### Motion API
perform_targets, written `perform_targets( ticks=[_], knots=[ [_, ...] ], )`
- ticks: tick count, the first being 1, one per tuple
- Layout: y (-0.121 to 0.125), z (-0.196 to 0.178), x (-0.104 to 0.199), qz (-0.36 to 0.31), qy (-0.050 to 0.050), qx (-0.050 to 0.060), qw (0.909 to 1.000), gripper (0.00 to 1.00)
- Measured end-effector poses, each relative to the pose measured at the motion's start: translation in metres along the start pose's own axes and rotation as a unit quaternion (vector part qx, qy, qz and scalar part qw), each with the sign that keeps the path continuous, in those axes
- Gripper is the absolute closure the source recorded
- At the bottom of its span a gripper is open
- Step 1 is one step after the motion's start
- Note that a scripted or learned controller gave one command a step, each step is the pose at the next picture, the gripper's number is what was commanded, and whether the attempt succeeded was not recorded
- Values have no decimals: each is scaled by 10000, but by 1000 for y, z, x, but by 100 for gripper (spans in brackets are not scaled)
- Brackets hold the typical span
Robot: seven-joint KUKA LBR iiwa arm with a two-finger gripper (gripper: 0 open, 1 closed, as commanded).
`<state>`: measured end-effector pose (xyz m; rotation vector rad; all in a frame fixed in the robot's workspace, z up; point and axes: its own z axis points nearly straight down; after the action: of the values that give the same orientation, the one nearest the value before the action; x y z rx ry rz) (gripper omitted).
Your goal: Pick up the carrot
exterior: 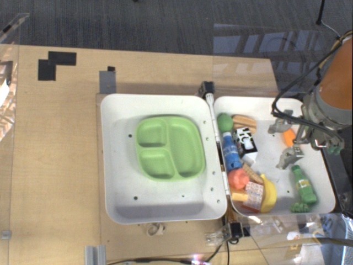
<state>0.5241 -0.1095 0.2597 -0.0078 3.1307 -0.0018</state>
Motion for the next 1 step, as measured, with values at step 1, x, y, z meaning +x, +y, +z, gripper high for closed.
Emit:
perform_targets(
  ticks=[1],
  knots=[
    [-37,59,-56,-1235,2,-5,9923,0]
  ],
)
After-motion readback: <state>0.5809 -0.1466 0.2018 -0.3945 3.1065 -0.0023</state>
